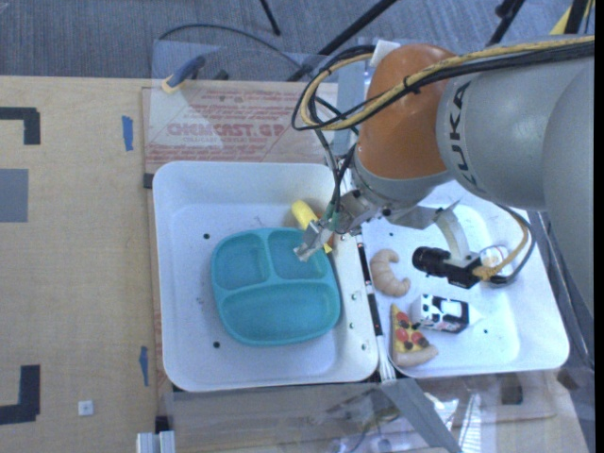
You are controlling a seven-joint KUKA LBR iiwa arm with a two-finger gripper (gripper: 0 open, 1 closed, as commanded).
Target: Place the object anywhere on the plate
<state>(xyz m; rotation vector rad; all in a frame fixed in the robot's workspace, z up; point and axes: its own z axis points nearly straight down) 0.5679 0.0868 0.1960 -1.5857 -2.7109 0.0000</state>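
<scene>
The yellow thing is taken to be the task's object, since it is the one thing found at the gripper. It is seen in the left bin, at the far right corner of the plate, at or just past the rim. Its long axis appears to be set on a slant, from the far left down toward the near right, and its near end is covered by the gripper. The gripper's tip is placed over the plate's far right compartment, so the yellow thing is found just beyond and a little to the left of that tip. Whether the gripper is clenched on the yellow thing, or released beside it, cannot be told, as the contact is hidden by the gripper's own body.

If the thing is held, only a short carry toward the plate's middle is judged to be needed. If it is not held, it must first be taken across its short axis.

The plate's three compartments are bare, and nothing is seen in the way. The croissant, the pizza slice and the toy car are kept in the right bin, well apart from the plate. The rim between the bins is crossed by the arm. The counter to the left is left bare.
</scene>
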